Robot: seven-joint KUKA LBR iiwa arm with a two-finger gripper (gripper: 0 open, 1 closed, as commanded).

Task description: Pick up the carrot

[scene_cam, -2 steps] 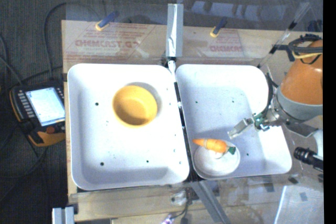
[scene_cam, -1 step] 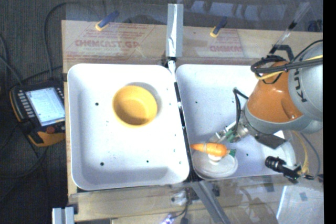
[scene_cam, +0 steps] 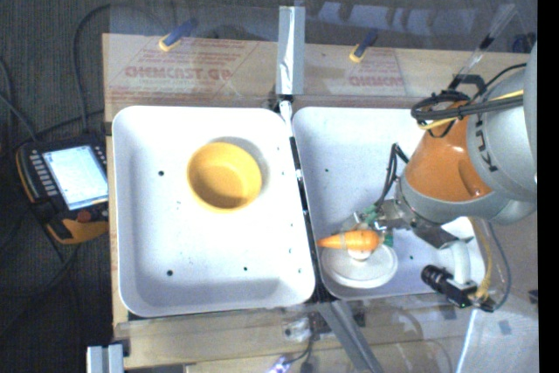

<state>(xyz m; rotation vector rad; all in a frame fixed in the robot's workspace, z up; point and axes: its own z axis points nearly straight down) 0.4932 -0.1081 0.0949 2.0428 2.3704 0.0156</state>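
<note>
The orange carrot [scene_cam: 348,241] is in the right bin [scene_cam: 341,153], near its front left corner. Its tip points left and its green top is toward the right. It lies over the rim of a small white round dish [scene_cam: 358,271]. My gripper [scene_cam: 381,224] is right at the carrot's green end, under the grey and orange wrist. The wrist hides the spot where gripper and carrot meet, so a grasp cannot be made out.
A yellow bowl [scene_cam: 225,175] sits in the middle of the left bin [scene_cam: 148,258]. The divider between the bins [scene_cam: 301,196] runs close to the carrot's tip. The arm covers the right part of the right bin.
</note>
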